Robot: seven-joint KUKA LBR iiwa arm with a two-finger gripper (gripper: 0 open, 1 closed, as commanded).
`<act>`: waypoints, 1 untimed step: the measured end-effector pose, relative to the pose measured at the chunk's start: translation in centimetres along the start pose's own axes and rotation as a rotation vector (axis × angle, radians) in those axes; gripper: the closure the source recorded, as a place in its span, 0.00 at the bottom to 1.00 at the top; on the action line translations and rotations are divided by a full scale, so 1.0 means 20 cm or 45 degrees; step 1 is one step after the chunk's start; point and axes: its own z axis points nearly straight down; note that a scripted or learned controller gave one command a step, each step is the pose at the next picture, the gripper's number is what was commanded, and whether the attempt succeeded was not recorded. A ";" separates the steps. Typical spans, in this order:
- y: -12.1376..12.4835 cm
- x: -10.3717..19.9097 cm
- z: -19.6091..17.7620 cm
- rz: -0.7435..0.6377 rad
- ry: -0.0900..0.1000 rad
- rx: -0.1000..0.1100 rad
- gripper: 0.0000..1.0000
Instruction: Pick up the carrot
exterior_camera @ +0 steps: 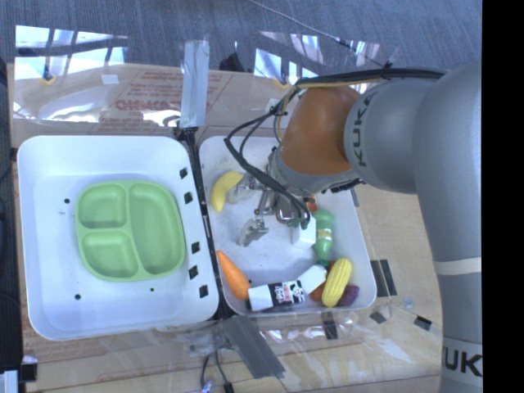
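Observation:
The orange carrot (232,276) lies at the front left of the right bin (270,256), leaning along its left wall. My gripper (266,219) hangs over the middle of that bin, up and to the right of the carrot and apart from it. Its metal fingers (250,233) point down toward the bin floor with nothing between them. The grey arm with the orange band (315,133) reaches in from the right above the bin.
In the right bin lie a yellow banana (223,190) at the left, a green bottle (323,234), a corn cob (337,282), a black-and-white bottle (277,294) and a purple item (350,295). The left bin (49,244) holds a green divided plate (131,229).

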 end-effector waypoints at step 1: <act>0.02 0.55 -0.07 -0.019 -0.003 0.001 0.00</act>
